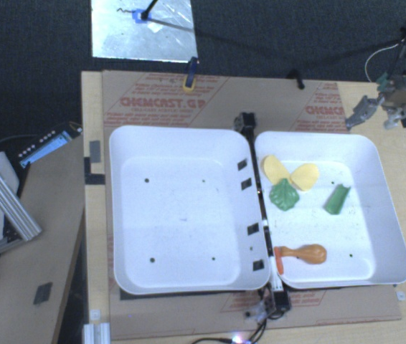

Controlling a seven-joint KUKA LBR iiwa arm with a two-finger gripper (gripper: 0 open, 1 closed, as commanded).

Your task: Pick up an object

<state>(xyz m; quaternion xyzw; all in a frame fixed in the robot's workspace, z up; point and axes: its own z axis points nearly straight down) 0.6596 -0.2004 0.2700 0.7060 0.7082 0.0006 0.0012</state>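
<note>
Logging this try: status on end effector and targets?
End effector open, above right bin's far corner, holding nothing. Five objects in right bin, nearest green block. Nothing in the way.

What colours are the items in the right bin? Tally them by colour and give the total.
Yellow: 2, a yellow piece and another yellow piece
Green: 2, a leafy green piece and a green block
Orange: 1, an orange piece
Total: 5, all in the right bin
</note>
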